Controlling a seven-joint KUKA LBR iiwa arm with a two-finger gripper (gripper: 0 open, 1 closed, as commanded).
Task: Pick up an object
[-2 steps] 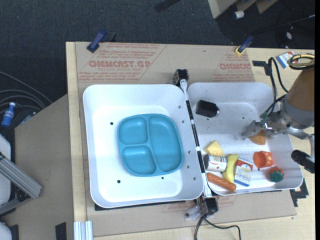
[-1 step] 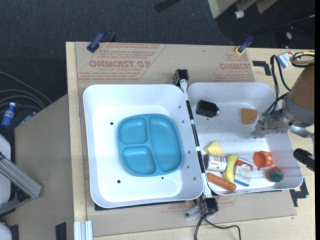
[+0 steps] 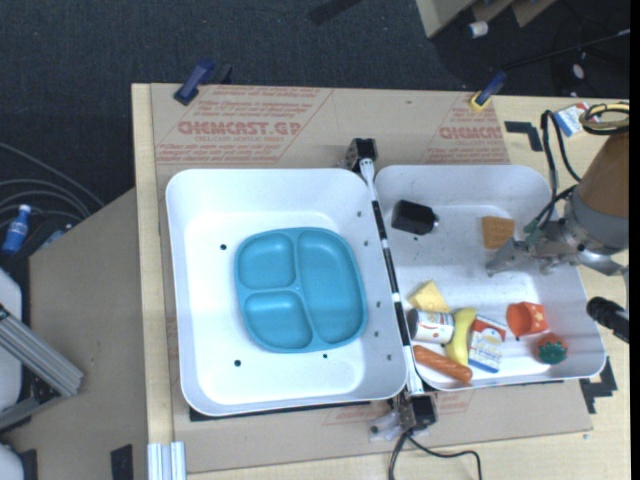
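My gripper (image 3: 512, 250) hovers low in the right bin (image 3: 455, 183), near its right wall, with the grey arm reaching in from the right. It stands open with nothing between its fingers. A tan block (image 3: 497, 231) lies just beside the gripper's upper left, apart from it. Below the gripper rest an orange-red pepper (image 3: 526, 318) and a small red fruit with a green top (image 3: 550, 349). A black object (image 3: 413, 216) lies at the bin's upper left.
A yellow wedge (image 3: 428, 296), a banana (image 3: 463, 333), two small cartons (image 3: 486, 348), and an orange sausage-shaped piece (image 3: 442, 365) crowd the right bin's lower left corner. The left bin (image 3: 200, 218) holds a blue divided plate (image 3: 300, 288).
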